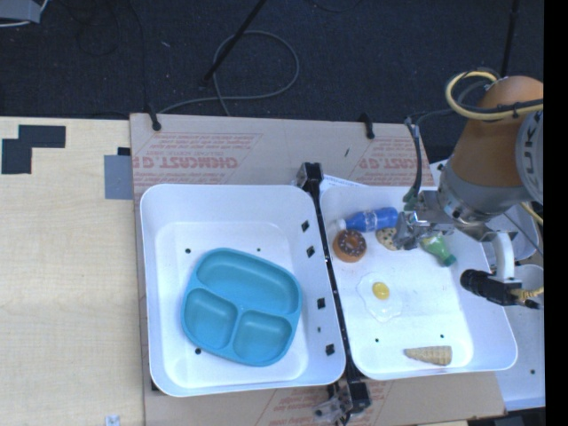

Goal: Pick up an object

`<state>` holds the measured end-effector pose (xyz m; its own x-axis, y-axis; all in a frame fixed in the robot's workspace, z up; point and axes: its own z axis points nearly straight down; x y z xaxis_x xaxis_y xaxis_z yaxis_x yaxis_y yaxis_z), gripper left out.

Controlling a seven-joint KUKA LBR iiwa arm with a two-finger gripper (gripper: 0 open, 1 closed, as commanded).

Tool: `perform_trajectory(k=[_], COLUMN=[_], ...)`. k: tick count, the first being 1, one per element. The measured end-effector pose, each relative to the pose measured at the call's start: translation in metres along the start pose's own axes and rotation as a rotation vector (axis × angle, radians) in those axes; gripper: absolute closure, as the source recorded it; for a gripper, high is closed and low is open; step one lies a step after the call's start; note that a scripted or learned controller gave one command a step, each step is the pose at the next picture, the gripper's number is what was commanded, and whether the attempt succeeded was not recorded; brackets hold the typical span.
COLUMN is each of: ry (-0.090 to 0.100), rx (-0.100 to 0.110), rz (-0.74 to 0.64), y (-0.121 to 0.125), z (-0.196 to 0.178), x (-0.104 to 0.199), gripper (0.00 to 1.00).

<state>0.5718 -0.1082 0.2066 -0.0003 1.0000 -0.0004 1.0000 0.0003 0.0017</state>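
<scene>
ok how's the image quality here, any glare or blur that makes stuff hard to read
In the camera view the lighting is even and soft; the white right bin is bright enough that the fried egg's white nearly blends in. The gripper region is small, cluttered and slightly soft. The blue tray in the left bin reads crisply, and the floor behind is dark.

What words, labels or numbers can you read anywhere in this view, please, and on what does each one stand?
"CHEMCRAFT, CA" or similar, red print, upside down and blurred, on the cardboard sheet behind the left bin.
A second red print on the cardboard behind the right bin: too blurred to read.
"UK", part of a cut-off brand, on the grey arm.
The blue bottle: label too small to read.
</scene>
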Motion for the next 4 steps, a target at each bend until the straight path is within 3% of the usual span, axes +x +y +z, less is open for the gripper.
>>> perform_trajectory(k=[1,4], ry=[0.001,0.002], rx=[0.003,0.006], rz=[0.001,-0.003], y=[0.000,-0.039], z=[-0.005,-0.018], x=[-0.001,0.135], gripper=[1.00,1.00])
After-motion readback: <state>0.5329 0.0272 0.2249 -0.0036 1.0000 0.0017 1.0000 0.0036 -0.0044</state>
